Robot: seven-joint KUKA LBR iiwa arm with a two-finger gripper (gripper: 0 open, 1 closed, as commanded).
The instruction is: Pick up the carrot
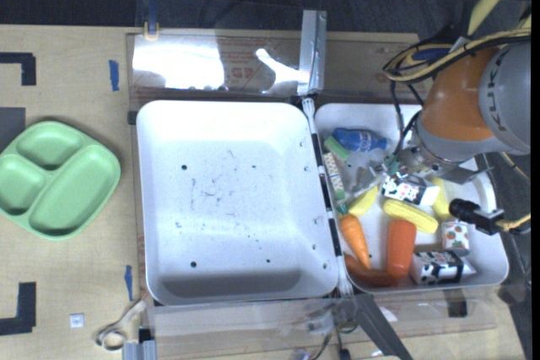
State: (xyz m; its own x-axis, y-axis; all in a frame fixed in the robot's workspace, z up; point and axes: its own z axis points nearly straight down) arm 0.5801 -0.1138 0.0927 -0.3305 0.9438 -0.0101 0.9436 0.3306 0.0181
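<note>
The arm comes in from the right, its grey body and orange band [456, 101] bulking over the upper right corner of the right bin [498, 270]. The wrist points down and to the left, into the clutter at the middle of that bin. The end effector [396, 169] sits low among the toys there, just above a black-and-white spotted piece [403, 190] and a yellow corn cob [411, 212]. How it is set I cannot tell from here; the wrist and cables cover too much of it.

The carrot [355, 239] lies at the left side of the right bin, close against the wall shared with the other bin, its orange body running down and slightly right. It is well clear of the end effector, down and to the left of it. A yellow banana-like piece [363, 200] lies just above the carrot's top end. To the carrot's right stands an orange-red cylinder [401, 249], and further right a second spotted black-and-white block [440, 268] and a small dice-like cube [455, 237]. A blue packet [359, 139] rests near the back of the bin.

The left bin [228, 194] sits beside it, white with faint scuff marks. Off on the left of the worktop [67, 282] rests a green divided plate [56, 179].
</note>
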